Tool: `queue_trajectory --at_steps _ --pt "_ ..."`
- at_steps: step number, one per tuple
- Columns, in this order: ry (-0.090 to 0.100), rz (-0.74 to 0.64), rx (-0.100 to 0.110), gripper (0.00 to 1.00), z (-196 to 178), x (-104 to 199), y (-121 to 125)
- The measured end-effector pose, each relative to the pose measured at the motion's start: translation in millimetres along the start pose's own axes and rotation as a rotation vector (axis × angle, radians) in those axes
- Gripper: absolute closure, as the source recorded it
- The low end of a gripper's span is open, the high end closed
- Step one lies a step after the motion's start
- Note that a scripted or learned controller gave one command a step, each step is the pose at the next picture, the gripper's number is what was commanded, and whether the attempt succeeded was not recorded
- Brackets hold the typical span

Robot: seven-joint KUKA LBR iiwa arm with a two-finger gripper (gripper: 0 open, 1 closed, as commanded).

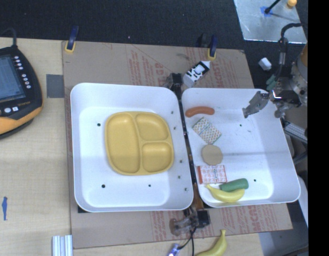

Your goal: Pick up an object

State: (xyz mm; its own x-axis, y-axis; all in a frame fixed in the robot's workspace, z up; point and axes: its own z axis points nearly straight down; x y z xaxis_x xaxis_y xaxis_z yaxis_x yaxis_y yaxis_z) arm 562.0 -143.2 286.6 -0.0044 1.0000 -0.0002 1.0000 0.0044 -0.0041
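The right bin (271, 143) holds a sausage (200, 111), a checkered packet (206, 130), a round tan cookie (212, 154), a red-printed white packet (212, 174), a green pickle (234, 185) and a yellow banana (225, 194). My gripper (267, 104) hangs over the bin's upper right part, well right of the sausage, with nothing seen between its fingers. One grey finger (255, 104) points down-left toward the bin floor. A yellow divided plate (139, 142) lies in the left bin (89, 191).
A teach pendant (12, 92) rests on the bench at far left. A second banana (215, 245) lies outside the bins at the bottom. A black-and-white item (196, 72) sits above the bins, beside blue-and-yellow clamps (212, 46).
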Motion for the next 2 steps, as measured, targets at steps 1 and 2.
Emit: queue_trajectory --at_steps 1,2 --pt "-0.001 -0.002 0.002 0.0 106.7 37.0 0.3" --pt "0.0 -0.001 0.002 0.0 195.7 37.7 -9.7"
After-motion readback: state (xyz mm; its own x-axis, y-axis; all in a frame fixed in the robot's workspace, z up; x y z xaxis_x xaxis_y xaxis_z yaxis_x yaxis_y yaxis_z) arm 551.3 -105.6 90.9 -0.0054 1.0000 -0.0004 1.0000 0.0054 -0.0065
